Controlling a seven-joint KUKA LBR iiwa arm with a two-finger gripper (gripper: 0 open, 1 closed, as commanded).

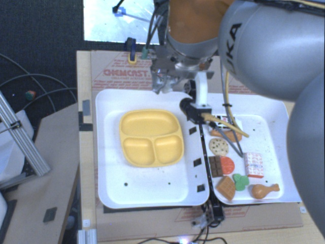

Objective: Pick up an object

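My gripper (162,85) hangs at the left bin's (109,187) back rim.
Yellow tray (151,137) inside; cookie (219,146) in right bin (274,121), well apart from gripper; grip I cannot tell.

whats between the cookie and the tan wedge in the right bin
In the camera view, a brown chocolate bar and a red disc lie between cookie and wedge.
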